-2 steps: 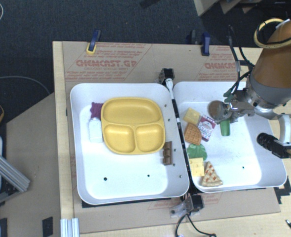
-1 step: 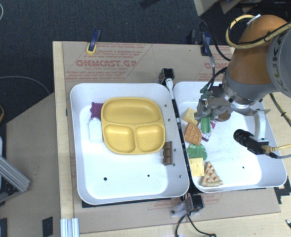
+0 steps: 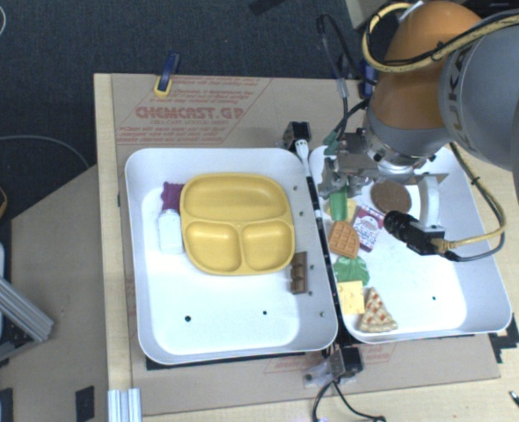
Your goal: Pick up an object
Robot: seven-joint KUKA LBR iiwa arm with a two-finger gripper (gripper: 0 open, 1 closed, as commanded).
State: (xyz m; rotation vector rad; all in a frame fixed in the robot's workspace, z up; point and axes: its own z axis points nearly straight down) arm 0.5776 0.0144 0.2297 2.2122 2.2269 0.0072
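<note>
Two white bins: gripper [image 3: 340, 176] hanging over right bin [image 3: 471, 310]; its grasp cannot be told
Left bin [image 3: 145, 236] is carrying one yellow three-compartment plastic tray [image 3: 237, 221]; one waffle-patterned toy piece [image 3: 344, 239] is lying just below the gripper

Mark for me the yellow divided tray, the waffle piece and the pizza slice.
yellow divided tray [image 3: 237, 221], camera view, on the ridge between its compartments.
waffle piece [image 3: 343, 239], camera view, middle of its gridded face.
pizza slice [image 3: 376, 314], camera view, centre of the topping.
</note>
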